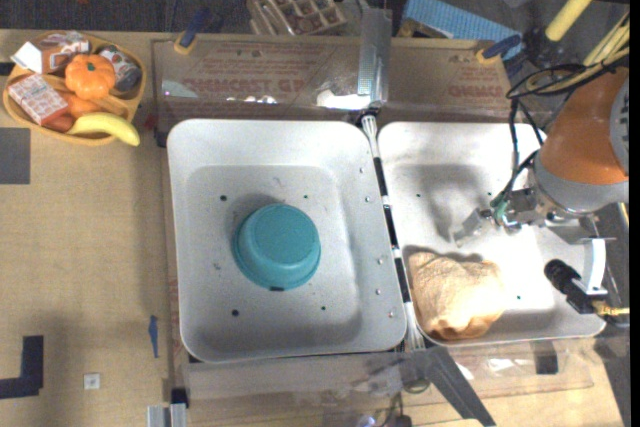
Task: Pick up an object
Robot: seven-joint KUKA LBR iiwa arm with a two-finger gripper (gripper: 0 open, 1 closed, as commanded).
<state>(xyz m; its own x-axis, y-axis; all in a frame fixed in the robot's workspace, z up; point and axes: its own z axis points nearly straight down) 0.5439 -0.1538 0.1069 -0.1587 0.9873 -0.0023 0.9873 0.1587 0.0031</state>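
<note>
Gripper (472, 225) hovers above crumpled tan cloth (456, 293) in right white bin (440, 147).
Finger state cannot be told; teal plastic bowl (278, 246) sits apart.

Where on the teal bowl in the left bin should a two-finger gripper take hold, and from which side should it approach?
The teal bowl appears to lie upside down, base up, near the middle of the left bin. Its domed top offers no edge, so the best bet is probably straight down from above, fingers spanning opposite sides of the lower rim. Open floor all round leaves room either side.
</note>
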